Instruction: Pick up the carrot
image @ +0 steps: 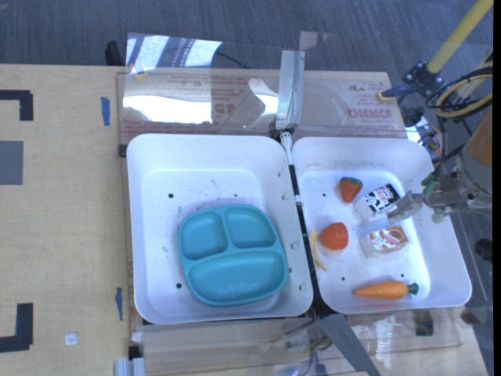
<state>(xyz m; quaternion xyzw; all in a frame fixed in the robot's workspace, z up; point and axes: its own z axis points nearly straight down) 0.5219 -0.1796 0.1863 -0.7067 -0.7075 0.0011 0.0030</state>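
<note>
Carrot [382, 290] lies flat in the right bin [446, 225], near the bin's front wall and toward its right front corner. Orange body runs roughly left-right, green top at the right end. Bare white floor on its left and behind it; the front rim is just beside it.

Gripper [404, 207] comes in from the right over the right bin's middle, near the right wall. Can't tell whether the claw is spread or clenched: it reads as a grey blur at this angle. Nothing visible between its tips. It's well apart from the carrot, which sits further toward the front.

Clutter around the gripper: a small black-and-white carton [378, 199] just to its left, a tan packet [385, 240] just below it, touching or nearly so. A strawberry [350, 188] sits toward the back left, a round red-orange fruit [335, 236] near the left wall, with a thin yellowish piece [316, 249] beside the divider edge.

The tan packet lies between the gripper and the carrot, with a strip of open floor separating the packet from the carrot.

Left bin [149, 210] holds a teal divided plate [232, 254], set toward the front.
</note>
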